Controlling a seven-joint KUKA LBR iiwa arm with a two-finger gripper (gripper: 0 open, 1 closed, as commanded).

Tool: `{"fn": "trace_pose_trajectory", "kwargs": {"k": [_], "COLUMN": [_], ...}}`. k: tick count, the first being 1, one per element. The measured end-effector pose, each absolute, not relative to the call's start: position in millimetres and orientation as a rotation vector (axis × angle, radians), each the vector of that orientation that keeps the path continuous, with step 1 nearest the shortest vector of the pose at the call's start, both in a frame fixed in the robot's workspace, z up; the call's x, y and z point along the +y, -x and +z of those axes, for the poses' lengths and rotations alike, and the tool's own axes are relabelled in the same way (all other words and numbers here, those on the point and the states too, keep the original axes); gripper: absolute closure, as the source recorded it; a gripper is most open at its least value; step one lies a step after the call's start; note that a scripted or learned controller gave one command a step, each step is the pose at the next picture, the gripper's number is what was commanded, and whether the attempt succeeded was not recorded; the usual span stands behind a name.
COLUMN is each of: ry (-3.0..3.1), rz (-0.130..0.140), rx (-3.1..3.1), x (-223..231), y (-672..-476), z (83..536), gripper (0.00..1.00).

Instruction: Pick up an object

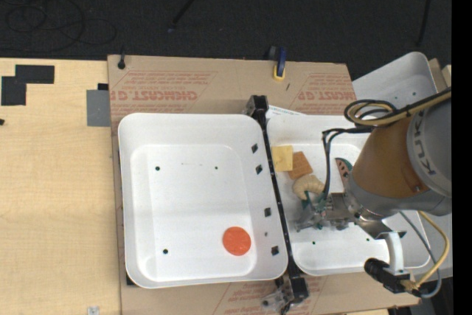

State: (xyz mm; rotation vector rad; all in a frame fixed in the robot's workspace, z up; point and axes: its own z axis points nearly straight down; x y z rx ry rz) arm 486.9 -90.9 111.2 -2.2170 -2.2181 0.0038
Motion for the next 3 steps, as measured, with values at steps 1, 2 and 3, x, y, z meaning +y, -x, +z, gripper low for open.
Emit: {"fn": "trace_pose_trajectory", "kwargs": {"k": [1,2,3], "ry": [2.221,2.218,2.221], "rz": [-0.004,0.01,0.0], "rx": [-2.227,-2.211,-2.224], "x": [-81,-112,-80], "y": [-556.9,-494.6,-564.5], "z": [179,88,190], "gripper": [0.0,0.0,0.0]}}
